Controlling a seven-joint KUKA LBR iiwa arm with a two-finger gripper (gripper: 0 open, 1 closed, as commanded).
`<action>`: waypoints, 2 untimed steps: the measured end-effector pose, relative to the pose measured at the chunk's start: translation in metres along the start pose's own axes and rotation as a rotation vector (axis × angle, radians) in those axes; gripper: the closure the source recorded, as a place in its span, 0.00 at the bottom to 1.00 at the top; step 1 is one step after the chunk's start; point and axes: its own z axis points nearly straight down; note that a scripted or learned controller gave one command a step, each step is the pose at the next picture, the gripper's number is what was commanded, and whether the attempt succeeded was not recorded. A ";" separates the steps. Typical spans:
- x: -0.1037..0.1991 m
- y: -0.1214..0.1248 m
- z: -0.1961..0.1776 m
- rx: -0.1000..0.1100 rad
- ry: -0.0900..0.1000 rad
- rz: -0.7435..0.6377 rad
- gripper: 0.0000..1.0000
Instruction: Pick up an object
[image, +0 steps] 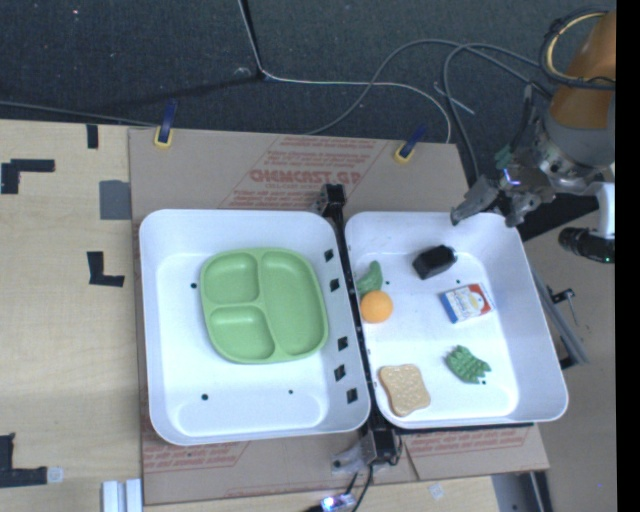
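From my station I see the end effector (487, 203) hanging over the far right corner of the right bin (535, 340), above its rim, and I cannot tell how it is set from this angle; nothing is visibly carried.

The right bin holds 5 candidates. Nearest the arm is a small black block (434, 261), lying free on the white floor. Just toward the near side sits a little white and blue carton (466, 302). Against the divider lies an orange ball (376, 308) touching a green leafy piece (371, 276). Nearer the front are a toast slice (404, 389) and a green toy vegetable (467, 364). The left bin (165, 300) carries a green divided plate (264, 304).

I would go for the black block: it looks light and rigid, probably plastic, with flat sides that should not slip, and it stands apart from everything else. I would close across its shorter width. The ball seems likely to roll, and the toast lies too flat to grip easily.
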 end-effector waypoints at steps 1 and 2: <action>0.001 0.002 -0.009 -0.013 -0.003 -0.004 0.00; 0.009 0.009 0.044 -0.010 -0.003 -0.004 0.00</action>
